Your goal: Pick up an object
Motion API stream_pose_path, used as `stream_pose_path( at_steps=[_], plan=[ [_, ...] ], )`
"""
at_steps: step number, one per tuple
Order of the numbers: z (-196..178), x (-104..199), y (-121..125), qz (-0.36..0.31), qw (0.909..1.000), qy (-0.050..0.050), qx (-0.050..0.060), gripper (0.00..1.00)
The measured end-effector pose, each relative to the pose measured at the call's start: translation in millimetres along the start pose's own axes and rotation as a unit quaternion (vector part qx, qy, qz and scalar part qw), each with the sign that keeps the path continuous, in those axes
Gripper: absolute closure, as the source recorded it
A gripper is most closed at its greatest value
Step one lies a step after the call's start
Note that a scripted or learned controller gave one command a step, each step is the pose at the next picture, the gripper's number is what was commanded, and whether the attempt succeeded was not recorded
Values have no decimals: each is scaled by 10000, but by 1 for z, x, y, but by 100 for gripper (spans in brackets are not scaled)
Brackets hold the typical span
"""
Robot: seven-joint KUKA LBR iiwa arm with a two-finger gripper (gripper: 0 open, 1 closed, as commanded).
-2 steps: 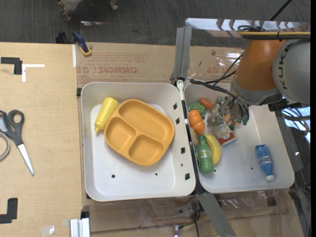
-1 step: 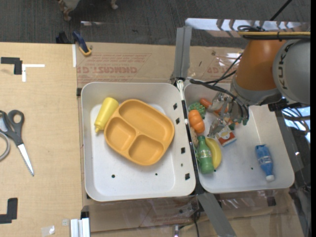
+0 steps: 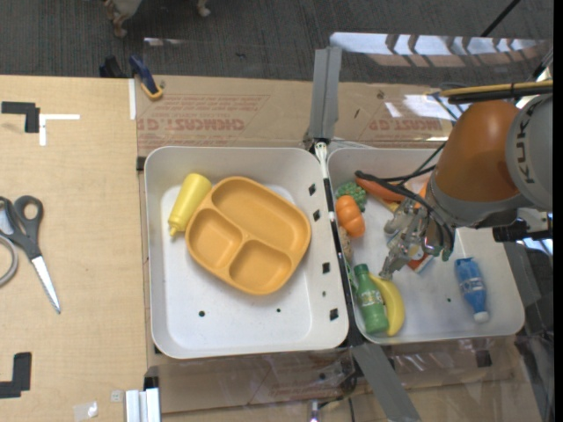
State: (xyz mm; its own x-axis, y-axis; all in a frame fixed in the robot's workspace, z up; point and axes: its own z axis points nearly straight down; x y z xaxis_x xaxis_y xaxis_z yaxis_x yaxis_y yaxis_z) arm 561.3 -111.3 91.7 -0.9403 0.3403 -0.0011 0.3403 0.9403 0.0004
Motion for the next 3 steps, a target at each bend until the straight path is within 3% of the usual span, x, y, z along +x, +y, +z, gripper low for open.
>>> stream_pose_path(
  at_steps=[1,2,3],
  plan=[
    [0,30,-32,180,9998,-1,3,0],
    [-1,-41,2,1214,9926,-8,1,0],
    [0,18,-42,893,9960,-4,2,0]
  ],
)
